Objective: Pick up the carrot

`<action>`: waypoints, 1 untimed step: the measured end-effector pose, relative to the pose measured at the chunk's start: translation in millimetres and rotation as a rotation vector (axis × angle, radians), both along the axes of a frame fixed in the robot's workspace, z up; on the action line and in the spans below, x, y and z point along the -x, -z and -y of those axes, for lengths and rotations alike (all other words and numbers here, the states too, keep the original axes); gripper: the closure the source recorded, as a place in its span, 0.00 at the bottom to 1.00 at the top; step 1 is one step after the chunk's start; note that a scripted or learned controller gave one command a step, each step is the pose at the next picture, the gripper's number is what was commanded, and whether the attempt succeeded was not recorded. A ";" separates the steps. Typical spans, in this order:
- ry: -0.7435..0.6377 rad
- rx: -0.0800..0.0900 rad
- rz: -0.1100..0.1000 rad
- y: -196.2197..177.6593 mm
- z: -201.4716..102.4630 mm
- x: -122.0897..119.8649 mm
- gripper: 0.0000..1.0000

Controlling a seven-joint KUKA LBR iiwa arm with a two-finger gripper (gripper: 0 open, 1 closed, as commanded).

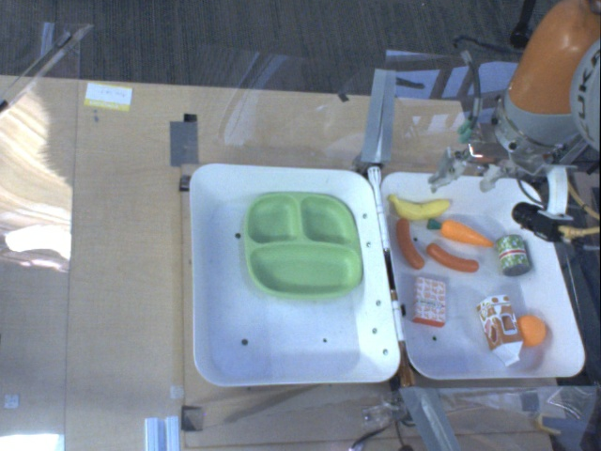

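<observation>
Bench front edge: pale wood, with metal brackets below both bins.
Left bin: white and shallow, holding a green divided tray with three compartments, set toward the bin's far half.
Right bin: white, touching the left bin along a shared metal seam.
Nearest items, right bin: an orange fruit just beside a small printed carton; a red-and-white packet lies near the left wall.
Middle items: two red sausages, one angled across the bin, the other close to the left wall; a green-labelled can to the right.
Carrot: orange with a green top, lying flat on the bin floor between the banana and the sausages, apart from the gripper.
Banana: yellow, just beyond the carrot, near the bin's far-left corner.
Gripper: metal fingers spread apart, pinching nothing, above the right bin's far edge, beyond the carrot.
Arm: grey with an orange band, at the far right.
</observation>
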State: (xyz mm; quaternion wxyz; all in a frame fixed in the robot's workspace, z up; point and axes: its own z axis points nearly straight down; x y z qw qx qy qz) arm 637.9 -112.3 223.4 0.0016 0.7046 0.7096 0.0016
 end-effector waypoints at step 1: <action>-0.251 0.002 0.000 128.0 59.6 6.0 0.00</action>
